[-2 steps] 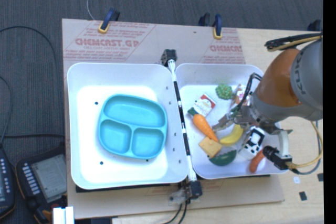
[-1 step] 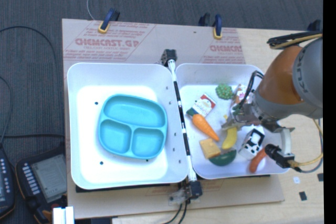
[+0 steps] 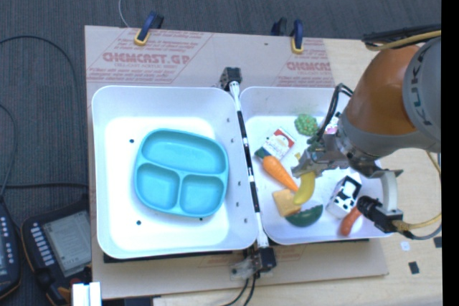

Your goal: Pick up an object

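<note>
A: Orange-banded arm's gripper (image 3: 310, 167) sits right over the banana (image 3: 305, 188); can't tell how it's set.

B: Banana, just beneath it, looks light, hard, slick. Grab mid-curve, I'd guess.

A sky-blue divided tray (image 3: 181, 172) sits in the white left bin (image 3: 104, 154). The right bin (image 3: 254, 107) holds an orange carrot (image 3: 277, 172), yellow banana (image 3: 306, 188), green broccoli (image 3: 306, 124) and a black-and-white box (image 3: 345, 195).

Yellow banana (image 3: 306, 188) (toy), tilted, right bin, beside orange carrot (image 3: 278, 172)
</note>
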`<state>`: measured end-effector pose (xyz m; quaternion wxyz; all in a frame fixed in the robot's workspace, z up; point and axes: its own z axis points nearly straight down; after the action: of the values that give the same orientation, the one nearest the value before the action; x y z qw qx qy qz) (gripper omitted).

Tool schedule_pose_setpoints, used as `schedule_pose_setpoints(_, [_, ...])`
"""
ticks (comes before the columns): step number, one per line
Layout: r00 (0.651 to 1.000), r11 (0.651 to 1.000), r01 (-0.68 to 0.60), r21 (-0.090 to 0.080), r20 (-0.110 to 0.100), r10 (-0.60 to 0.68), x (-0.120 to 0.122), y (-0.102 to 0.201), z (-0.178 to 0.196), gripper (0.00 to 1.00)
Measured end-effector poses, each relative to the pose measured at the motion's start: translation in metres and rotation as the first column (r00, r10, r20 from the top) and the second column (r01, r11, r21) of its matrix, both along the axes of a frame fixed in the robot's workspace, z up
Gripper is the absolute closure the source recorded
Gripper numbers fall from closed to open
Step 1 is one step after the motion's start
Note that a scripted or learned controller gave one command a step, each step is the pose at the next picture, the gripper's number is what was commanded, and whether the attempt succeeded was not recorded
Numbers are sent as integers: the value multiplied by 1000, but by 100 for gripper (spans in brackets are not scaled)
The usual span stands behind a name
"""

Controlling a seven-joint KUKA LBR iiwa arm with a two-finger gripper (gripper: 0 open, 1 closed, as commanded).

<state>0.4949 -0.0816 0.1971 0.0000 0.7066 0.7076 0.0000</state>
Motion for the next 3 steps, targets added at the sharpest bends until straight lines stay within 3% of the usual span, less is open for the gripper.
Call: schedule_pose_setpoints(3, [1000,1000,-1,-1,1,1,2,-1,29,100])
